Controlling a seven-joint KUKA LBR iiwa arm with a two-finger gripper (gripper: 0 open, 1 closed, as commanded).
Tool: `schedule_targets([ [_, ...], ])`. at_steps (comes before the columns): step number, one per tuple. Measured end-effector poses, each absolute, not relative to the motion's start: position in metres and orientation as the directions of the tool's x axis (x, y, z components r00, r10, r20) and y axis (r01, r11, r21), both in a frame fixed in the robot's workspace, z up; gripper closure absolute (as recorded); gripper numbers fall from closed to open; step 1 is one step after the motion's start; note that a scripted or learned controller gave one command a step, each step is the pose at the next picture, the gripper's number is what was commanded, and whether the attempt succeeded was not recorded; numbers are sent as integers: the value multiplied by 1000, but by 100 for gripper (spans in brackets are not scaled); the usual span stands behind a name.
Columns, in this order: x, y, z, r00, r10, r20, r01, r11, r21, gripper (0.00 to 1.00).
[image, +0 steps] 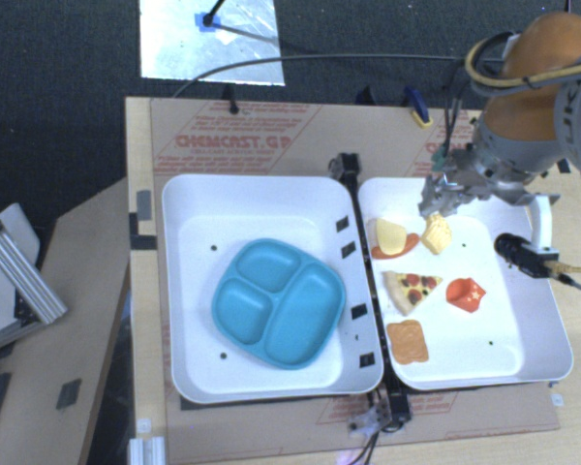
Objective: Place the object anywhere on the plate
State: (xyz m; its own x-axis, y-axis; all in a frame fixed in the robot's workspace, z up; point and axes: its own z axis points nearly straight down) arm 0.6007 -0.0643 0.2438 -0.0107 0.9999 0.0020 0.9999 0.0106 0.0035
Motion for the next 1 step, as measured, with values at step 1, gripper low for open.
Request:
schedule_targets([
  [1, 603, -12, 249, -11, 1000, 2, 1000, 11, 2, 100],
])
